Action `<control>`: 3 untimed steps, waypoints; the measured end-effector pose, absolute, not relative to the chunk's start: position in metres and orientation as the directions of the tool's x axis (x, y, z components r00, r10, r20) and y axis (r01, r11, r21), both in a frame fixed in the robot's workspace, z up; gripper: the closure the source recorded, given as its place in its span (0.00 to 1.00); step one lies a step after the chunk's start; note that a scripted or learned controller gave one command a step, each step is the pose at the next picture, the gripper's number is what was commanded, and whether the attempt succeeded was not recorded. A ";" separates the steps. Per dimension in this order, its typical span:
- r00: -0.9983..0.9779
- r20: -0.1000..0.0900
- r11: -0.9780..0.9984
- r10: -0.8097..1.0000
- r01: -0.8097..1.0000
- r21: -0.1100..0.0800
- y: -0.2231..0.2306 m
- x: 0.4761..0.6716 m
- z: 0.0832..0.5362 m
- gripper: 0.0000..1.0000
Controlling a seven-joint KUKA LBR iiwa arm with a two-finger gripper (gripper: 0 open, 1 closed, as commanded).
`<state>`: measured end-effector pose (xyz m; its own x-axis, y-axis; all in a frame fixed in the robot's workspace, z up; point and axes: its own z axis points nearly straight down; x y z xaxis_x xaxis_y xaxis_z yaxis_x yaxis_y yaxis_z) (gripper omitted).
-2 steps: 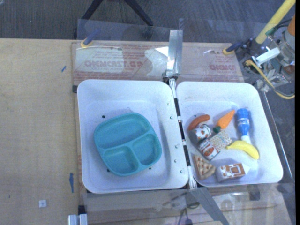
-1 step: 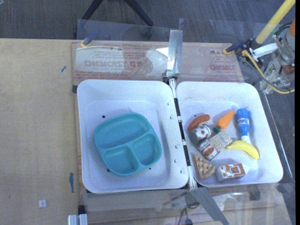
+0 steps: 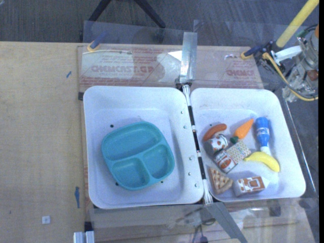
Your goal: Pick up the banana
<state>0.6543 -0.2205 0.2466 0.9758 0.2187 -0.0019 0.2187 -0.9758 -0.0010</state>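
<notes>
A yellow banana (image 3: 262, 160) lies in the right-hand white bin (image 3: 287, 116), near its right wall, long axis running left to right with a slight downward tilt, just below a blue bottle (image 3: 261, 131); the arm's end (image 3: 309, 65) sits up and right of it, its claw state impossible to tell.

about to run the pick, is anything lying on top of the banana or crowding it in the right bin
Nothing lies on the banana, so it is open from above. It is crowded, though: the blue bottle sits just behind it, and a patterned packet lies close on its left. The side toward the right bin's wall is free.
</notes>
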 end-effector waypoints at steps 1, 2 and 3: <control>0.976 -0.003 -0.976 0.216 0.216 -0.001 -0.220 0.656 0.244 1.00; 0.978 -0.002 -0.978 0.208 0.208 0.000 -0.219 0.659 0.241 1.00; 0.978 -0.001 -0.978 0.207 0.207 0.000 -0.220 0.658 0.245 1.00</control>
